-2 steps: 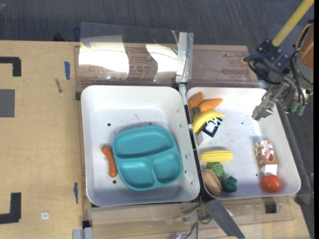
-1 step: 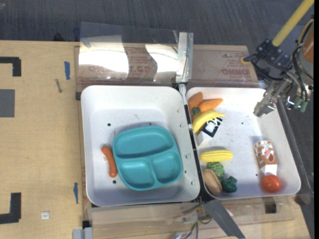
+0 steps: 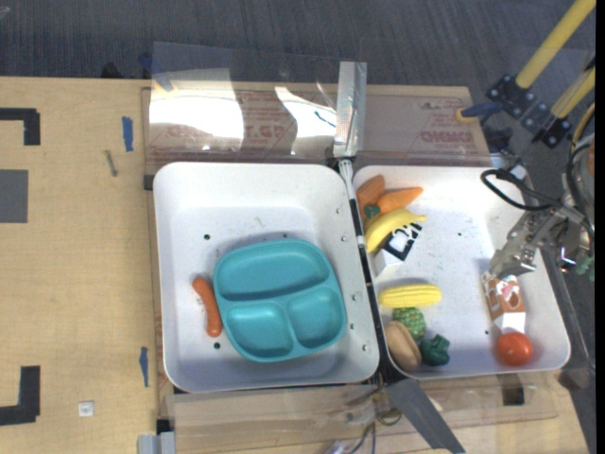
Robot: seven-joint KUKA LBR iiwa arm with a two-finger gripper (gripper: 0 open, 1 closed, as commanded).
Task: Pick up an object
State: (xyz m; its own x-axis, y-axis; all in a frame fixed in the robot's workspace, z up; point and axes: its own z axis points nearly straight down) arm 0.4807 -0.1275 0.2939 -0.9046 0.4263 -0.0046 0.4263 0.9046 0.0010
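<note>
The tool (image 3: 518,253) hangs over the right bin's (image 3: 454,183) right edge; whether it is spread or pinched, I cannot tell. Just beneath it lies a small brown-and-white packet (image 3: 504,303), long axis running toward the bin's near edge, a red tomato (image 3: 515,348) at its foot. The packet's print is unreadable; a black-on-white label (image 3: 402,244) by the banana (image 3: 389,225) isn't legible either.
</note>
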